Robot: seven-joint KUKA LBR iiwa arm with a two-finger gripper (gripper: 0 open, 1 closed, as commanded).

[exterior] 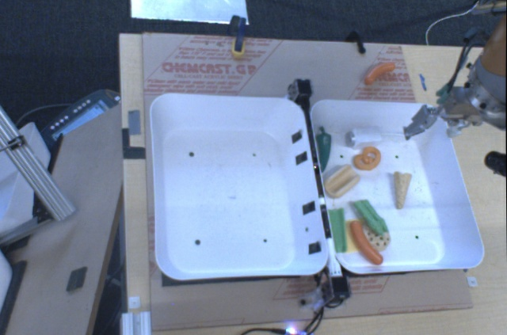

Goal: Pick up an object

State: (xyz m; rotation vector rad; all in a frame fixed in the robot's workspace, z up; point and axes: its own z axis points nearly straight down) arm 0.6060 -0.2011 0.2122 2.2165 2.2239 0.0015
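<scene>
at right of frame, the gripper [417,125], finger spread not discernible, hovers beside a small white plastic cylinder [366,137]: likely light, rigid, slippery; grasp across its middle.

Red print "CHEMCAST GP" on brown board [207,66] under bins (reads upright); same print repeats at right, too partial to read.
</scene>
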